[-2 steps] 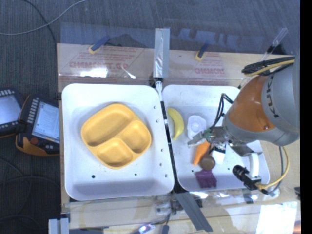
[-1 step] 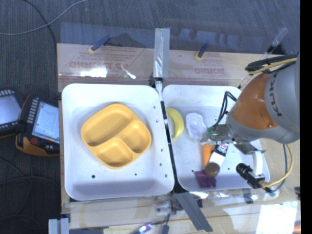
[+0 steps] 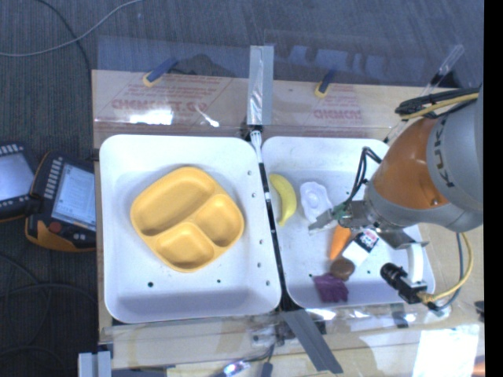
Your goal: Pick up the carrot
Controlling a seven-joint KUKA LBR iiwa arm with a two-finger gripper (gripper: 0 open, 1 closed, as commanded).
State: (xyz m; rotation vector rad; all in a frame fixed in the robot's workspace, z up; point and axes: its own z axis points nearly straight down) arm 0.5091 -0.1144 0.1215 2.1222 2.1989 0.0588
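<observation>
On arm's grey casing at far right, white letters "KU" legible; red mirrored print on cardboard beyond bins, unreadable. Over right bin (image 3: pixel 299 289), arm bent down from right, orange band above wrist, gripper (image 3: pixel 351 228) low over carrot (image 3: pixel 339 242). Grip state impossible to tell. Carrot orange, mid-bin, just beside brown object (image 3: pixel 342 269) and purple object (image 3: pixel 332 289); banana (image 3: pixel 284 199) left. Yellow divided plate (image 3: pixel 187 218) in left bin (image 3: pixel 118 234).
</observation>
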